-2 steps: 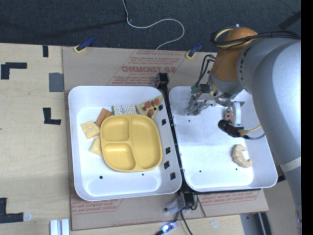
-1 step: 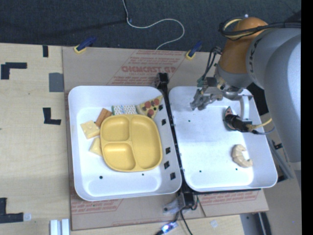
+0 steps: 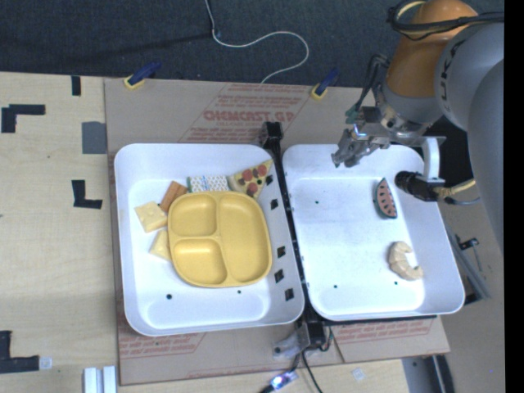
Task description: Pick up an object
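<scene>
In the right bin [image 3: 360, 297] lie a watermelon slice [image 3: 386, 198] near the right wall and a pale croissant-like piece [image 3: 404, 260] below it. My gripper [image 3: 350, 153] hangs over the bin's upper edge, left of and above the watermelon slice, with nothing visible between its fingers. The left bin [image 3: 135, 219] holds a yellow divided plate [image 3: 219, 237], with several small food pieces around its top and left: crackers [image 3: 151, 216], a pizza slice [image 3: 254, 177] and a patterned piece [image 3: 207, 184].
A black divider [image 3: 284, 219] runs between the two bins. Both bins rest on a cardboard sheet [image 3: 237, 109] with blue and yellow clamps at its back edge. A white cable [image 3: 262, 39] lies behind on the dark floor.
</scene>
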You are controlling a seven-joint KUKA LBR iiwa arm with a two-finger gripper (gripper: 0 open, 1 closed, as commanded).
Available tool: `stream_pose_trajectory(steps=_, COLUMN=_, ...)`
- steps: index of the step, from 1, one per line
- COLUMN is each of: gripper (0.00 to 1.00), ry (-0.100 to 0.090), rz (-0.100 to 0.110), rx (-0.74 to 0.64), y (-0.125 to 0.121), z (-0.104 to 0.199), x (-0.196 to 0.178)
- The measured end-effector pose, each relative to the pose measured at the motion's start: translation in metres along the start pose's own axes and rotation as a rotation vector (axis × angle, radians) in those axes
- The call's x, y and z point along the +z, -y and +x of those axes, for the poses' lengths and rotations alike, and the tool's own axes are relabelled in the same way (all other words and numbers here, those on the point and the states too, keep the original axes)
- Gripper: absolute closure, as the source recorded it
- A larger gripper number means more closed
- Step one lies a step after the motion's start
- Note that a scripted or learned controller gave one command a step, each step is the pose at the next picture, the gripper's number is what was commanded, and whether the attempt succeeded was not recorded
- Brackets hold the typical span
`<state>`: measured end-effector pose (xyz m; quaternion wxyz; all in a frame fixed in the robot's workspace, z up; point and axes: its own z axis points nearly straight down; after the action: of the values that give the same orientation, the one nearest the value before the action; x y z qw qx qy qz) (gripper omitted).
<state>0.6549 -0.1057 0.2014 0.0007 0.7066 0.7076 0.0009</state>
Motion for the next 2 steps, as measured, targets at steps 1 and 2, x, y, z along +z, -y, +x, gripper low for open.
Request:
stream_pose_trajectory(steps=1, gripper=1.00, ry=0.000, rz=0.001, rx=0.000, y=-0.001, z=0.001, x=-0.024)
stream_pose_trajectory(steps=2, gripper=1.00, ry=0.001, rz=0.008, rx=0.003, y=0.054, z=0.004, x=-0.014)
